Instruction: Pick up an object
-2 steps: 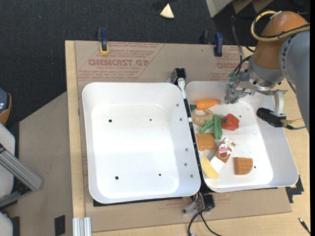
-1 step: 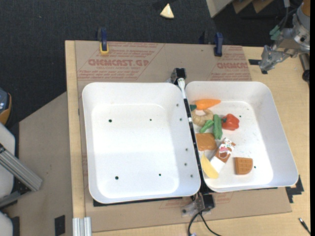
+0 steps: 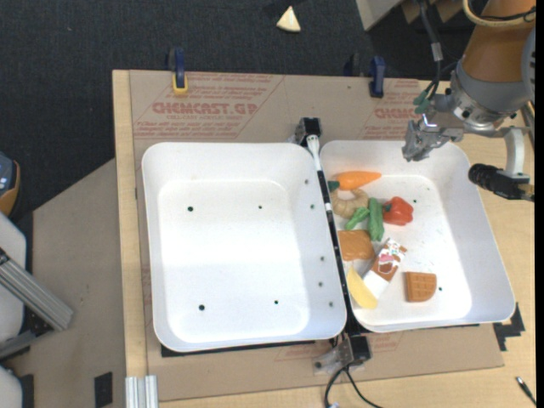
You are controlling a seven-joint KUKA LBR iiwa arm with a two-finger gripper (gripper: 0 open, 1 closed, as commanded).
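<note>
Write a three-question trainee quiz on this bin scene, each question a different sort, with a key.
1. True or false: the carrot lies in the left bin.
2. Which item sits nearest the right bin's front edge? A) red pepper B) waffle C) carrot
3. Fill in: the gripper hovers over the right bin's ____ edge.

Key: 1 false, it lies in the right bin. 2 B. 3 far.
</note>
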